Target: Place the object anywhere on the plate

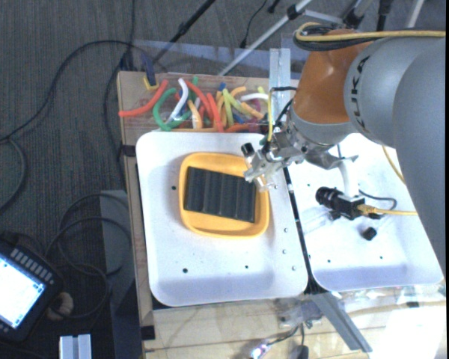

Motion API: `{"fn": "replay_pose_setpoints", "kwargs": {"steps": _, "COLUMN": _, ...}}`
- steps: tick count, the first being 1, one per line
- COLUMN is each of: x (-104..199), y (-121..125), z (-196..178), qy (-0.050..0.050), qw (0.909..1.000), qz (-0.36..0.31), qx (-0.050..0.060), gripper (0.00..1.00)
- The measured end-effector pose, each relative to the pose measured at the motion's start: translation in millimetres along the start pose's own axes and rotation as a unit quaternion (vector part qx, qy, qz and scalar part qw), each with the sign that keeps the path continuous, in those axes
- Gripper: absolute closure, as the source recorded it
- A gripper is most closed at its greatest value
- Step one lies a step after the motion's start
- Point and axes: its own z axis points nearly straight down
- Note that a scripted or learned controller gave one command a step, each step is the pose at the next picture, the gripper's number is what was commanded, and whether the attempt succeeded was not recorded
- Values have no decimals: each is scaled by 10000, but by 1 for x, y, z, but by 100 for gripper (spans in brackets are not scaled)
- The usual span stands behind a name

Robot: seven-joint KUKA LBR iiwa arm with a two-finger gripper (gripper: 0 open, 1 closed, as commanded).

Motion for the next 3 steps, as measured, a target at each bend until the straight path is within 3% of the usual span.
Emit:
{"fn": "replay_pose_setpoints", "kwargs": {"steps": 1, "x": 31, "y": -5, "z": 0, "qy": -7, "qw": 9996, "qz": -295, "qx": 2, "gripper": 100}}
{"fn": "replay_pose_setpoints", "kwargs": {"steps": 2, "x": 44, "y": 12, "z": 0, "qy": -15, "qw": 9958, "qz": -916, "qx": -1, "gripper": 100}}
{"fn": "replay_pose_setpoints", "kwargs": {"steps": 3, "x": 44, "y": 12, "z": -1, "qy": -12, "qw": 9958, "qz": -918, "qx": -2, "gripper": 0}}
